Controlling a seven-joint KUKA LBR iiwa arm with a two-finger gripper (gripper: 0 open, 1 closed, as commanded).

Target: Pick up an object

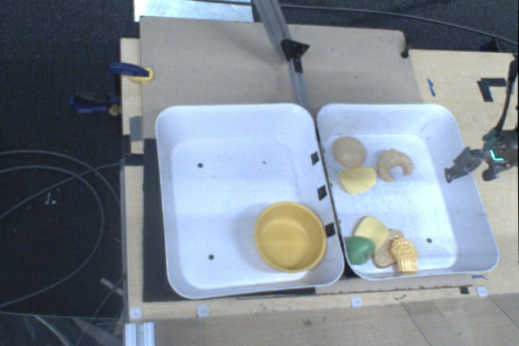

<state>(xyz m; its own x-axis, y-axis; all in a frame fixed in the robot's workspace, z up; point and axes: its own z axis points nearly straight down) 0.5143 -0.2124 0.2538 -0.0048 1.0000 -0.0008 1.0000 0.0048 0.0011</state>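
Note:
The right bin (454, 134) holds several toy foods. A tan round bun (349, 150), a curled croissant (395, 164) and a pale yellow piece (358, 180) lie in its upper half. A yellow-green piece (371, 228), a green piece (359, 249), a tan biscuit (383, 255) and an orange ridged piece (405, 255) cluster near its front left corner. A yellow bowl (290, 236) sits upright in the left bin (195, 134). My gripper (464, 164) hovers at the right bin's right rim, apart from every object.
A grey metal pole (268, 4) slants down from the top to the gap between the bins. A yellow and blue clamp (130, 72) grips the bench's left edge. Cables (49, 198) loop over the dark floor on the left.

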